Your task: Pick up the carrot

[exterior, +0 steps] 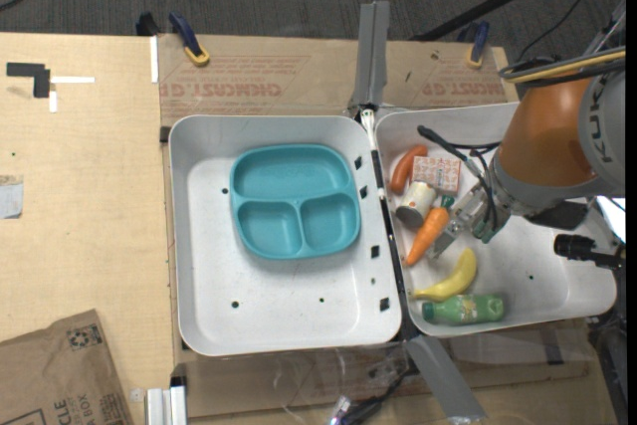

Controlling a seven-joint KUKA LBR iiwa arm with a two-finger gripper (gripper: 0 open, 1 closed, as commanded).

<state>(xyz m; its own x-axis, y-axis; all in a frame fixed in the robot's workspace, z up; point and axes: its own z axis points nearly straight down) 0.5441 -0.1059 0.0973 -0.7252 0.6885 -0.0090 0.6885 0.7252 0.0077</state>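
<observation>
the carrot (428,233) lies slantwise in the right bin (557,299), above the banana (450,278) and green bottle (464,310). the gripper (460,228) sits just right of the carrot; its grip, i cannot tell.

The arm (557,139) is reached in from the right, and the gripper (460,226) is lowered, perhaps slightly tilted.

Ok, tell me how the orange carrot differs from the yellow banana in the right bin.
The tapered orange carrot lies straight and slanted, right beside the pincer; the curved yellow banana lies lower, nearer the green bottle. The carrot is orange, the banana yellow. Both rest in the right white bin, close together.
</observation>
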